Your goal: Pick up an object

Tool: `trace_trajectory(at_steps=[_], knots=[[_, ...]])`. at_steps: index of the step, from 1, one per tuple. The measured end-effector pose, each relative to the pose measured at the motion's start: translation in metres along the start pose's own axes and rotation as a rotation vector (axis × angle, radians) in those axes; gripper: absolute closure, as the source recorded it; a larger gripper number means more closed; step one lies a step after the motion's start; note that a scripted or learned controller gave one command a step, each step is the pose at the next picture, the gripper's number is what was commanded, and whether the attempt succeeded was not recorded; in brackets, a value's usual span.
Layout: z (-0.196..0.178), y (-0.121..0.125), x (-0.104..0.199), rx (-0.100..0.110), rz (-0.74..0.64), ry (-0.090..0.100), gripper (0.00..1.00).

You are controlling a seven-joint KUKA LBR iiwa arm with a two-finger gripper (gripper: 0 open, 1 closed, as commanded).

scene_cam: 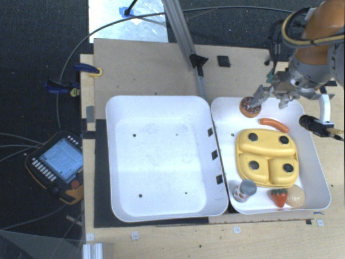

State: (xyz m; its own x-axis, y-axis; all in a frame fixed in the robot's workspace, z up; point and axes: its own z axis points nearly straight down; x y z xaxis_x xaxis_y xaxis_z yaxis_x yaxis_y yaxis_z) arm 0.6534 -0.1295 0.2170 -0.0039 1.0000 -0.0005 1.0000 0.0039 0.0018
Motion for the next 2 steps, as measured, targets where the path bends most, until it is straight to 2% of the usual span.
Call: trace_trajectory(at_steps=[1, 2], knots=[[0.061, -0.005, 0.001, 0.004, 0.002, 0.000, 0.00], [0.121, 0.002, -0.001, 0.002, 0.000, 0.001, 0.00]])
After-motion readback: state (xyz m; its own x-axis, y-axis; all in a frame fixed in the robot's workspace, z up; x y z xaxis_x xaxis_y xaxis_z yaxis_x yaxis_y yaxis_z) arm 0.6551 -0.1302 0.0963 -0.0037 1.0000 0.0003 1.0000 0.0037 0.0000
